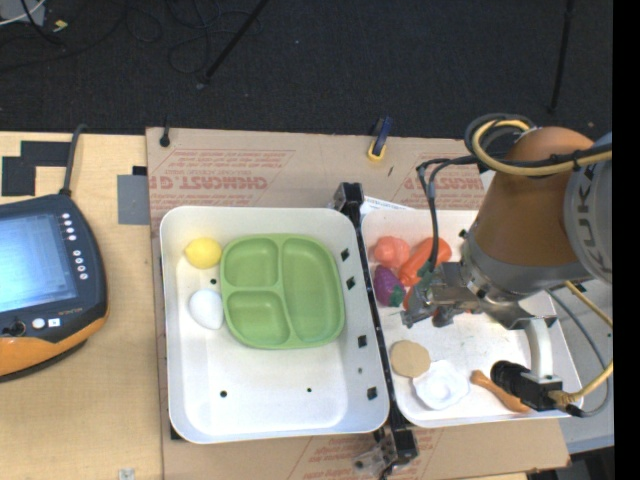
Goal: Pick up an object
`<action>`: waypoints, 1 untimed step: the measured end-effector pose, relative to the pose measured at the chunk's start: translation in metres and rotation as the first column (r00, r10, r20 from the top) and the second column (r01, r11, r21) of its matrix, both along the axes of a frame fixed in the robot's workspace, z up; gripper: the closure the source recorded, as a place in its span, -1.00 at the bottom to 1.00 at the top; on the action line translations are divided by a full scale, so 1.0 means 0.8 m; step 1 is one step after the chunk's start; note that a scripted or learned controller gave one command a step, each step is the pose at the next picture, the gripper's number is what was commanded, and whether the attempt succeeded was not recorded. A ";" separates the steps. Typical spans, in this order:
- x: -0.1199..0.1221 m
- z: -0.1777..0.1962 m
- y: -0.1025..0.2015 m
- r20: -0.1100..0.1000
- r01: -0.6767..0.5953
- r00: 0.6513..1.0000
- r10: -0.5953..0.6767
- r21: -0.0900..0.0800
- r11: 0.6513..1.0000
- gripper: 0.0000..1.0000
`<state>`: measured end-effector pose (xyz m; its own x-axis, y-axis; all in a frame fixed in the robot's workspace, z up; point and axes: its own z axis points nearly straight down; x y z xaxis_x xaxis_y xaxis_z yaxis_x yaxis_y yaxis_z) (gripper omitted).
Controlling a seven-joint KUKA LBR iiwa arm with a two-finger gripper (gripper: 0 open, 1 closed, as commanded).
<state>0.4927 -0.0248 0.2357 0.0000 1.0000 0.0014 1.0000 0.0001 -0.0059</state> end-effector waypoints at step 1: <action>-0.002 -0.021 0.000 -0.001 0.000 1.000 0.000 -0.001 1.000 1.00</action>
